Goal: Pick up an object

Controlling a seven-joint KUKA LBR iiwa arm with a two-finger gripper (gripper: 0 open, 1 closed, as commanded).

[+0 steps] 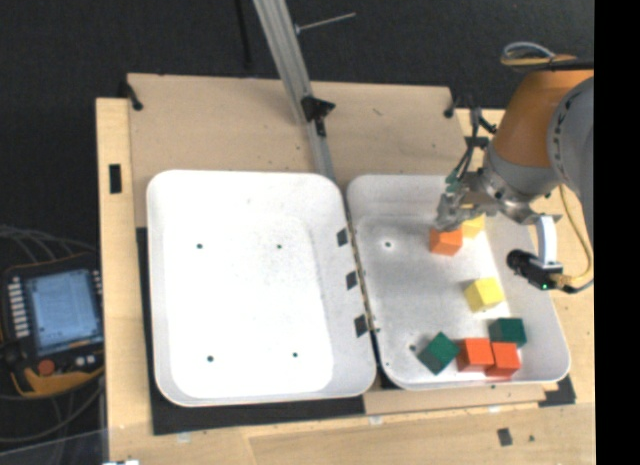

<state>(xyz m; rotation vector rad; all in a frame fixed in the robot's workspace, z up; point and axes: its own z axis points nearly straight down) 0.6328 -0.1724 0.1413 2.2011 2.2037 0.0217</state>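
Hovering over a matte orange cube [446,242], the end effector's [452,215] grip state is unclear.

The arm [560,133] was a thick, rounded body, grey along its right side; a broad orange band [530,123] wrapped it above the wrist; a thin pale cable [527,52] looped over its top; dark wires [478,138] ran down its left flank toward a narrow grey gripper [452,211]; a small white bracket with a black fitting [535,265] hung below the wrist.
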